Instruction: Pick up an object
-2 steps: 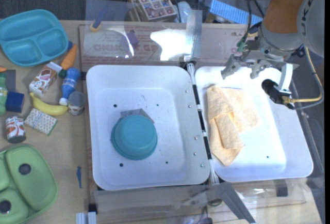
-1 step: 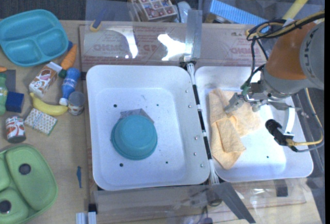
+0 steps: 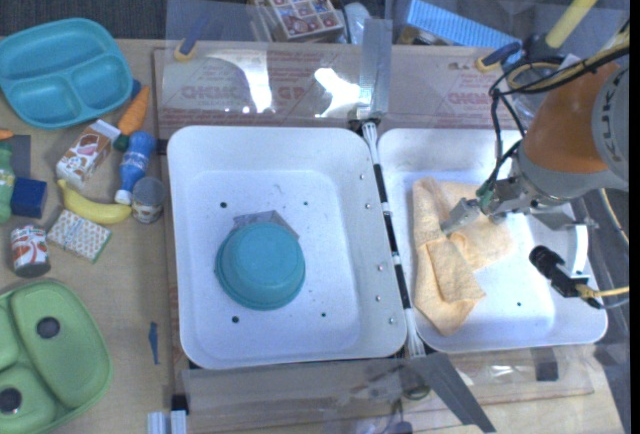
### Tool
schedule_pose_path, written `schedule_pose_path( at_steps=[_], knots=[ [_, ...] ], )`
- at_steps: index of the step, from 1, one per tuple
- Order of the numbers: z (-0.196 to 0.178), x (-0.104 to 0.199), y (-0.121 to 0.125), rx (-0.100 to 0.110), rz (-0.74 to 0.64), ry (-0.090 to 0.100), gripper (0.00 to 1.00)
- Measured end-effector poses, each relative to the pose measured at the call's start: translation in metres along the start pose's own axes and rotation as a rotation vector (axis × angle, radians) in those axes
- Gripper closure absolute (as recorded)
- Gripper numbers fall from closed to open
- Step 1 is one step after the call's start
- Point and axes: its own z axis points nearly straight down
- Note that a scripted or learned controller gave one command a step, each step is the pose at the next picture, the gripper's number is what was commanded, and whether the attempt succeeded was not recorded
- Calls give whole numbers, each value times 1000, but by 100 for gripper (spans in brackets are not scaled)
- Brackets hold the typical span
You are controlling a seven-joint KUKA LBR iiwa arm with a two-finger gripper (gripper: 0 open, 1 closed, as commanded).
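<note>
1. nearest, at the left of the worktop [image 3: 120,302], a green sectioned tray [image 3: 45,362] hangs partly off the view's edge, parked outside the bins and so out of play.
2. in the left bin [image 3: 190,172] a teal bowl [image 3: 261,266] sits upside down on a small grey scrap, a little near of the bin's middle. inverted like that it offers only a smooth dome, a poor thing for two fingers to pinch.
3. the right bin [image 3: 570,322] holds a crumpled tan cloth [image 3: 450,257] along its left side, running from the near wall up toward the far one. its folds stand up in ridges, which makes it the likelier thing to pick.
4. the tool [image 3: 470,214] is down low over the cloth's far part, at or touching the fabric, the arm reaching in from the right with its orange band [image 3: 565,122] above. whether it is open, closed or gripping cloth i cannot tell; no fabric is seen lifted.
5. my judgement: this is the grasp attempt itself, and a thin pinch of loose cloth could slip on the lift.
6. farther left, a banana [image 3: 92,205], a small carton [image 3: 86,153] and a blue bottle [image 3: 133,162] lie scattered beside the bins, with a teal divided plate [image 3: 65,72] farthest.
</note>
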Motion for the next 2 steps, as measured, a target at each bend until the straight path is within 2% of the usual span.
schedule_pose_path(
  at_steps=[1,2],
  knots=[
    [-11,-1,1,-6,2,-2,100],
    [-93,52,50,10,24,0,100]
  ],
)
